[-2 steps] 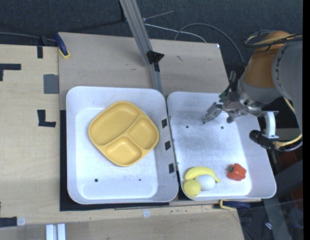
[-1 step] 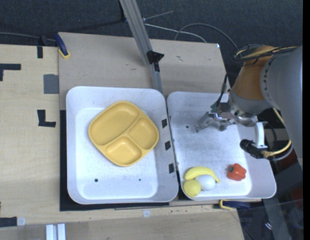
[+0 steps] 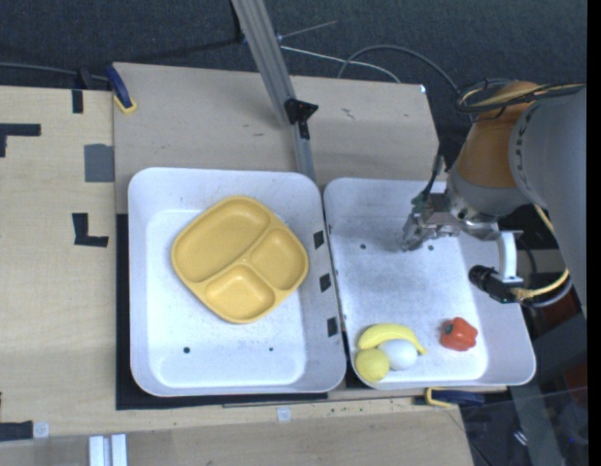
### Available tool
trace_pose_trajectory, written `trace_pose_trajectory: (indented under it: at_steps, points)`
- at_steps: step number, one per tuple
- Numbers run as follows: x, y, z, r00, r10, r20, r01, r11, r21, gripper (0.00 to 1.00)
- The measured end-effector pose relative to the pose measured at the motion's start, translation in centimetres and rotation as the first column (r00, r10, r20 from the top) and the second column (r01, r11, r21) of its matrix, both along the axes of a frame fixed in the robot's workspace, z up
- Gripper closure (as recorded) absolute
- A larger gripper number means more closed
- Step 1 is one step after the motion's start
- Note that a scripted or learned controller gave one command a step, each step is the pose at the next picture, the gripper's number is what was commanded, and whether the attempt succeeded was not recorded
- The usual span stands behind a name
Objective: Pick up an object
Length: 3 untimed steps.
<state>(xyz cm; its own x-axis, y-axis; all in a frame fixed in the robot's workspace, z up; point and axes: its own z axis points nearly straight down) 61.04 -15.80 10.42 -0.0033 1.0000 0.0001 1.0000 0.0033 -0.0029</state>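
Banana (image 3: 389,335), perhaps lemon (image 3: 372,364) — touching

Even, soft lighting; faint shadows; slightly grainy.

Smooth yellow plastic tray (image 3: 240,258) lies in matt white bin (image 3: 150,289).

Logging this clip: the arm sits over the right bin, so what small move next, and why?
Probably shift the gripper toward the near edge of the right bin: it sits over bare floor, while the banana, white egg and red pepper lie there.
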Motion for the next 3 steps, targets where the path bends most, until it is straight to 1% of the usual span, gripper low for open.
trace_pose_trajectory:
  at_steps: [1,2,3]
  points:
    - [0.4,1.0,5.0,1.0,-0.001,0.007,0.001,1.0,0.0,1.0]
    - [1.2,0.7,9.7,1.0,-0.001,0.007,0.001,1.0,-0.001,1.0]
    - [2.2,1.4,14.9,1.0,-0.001,0.008,0.001,1.0,-0.001,1.0]
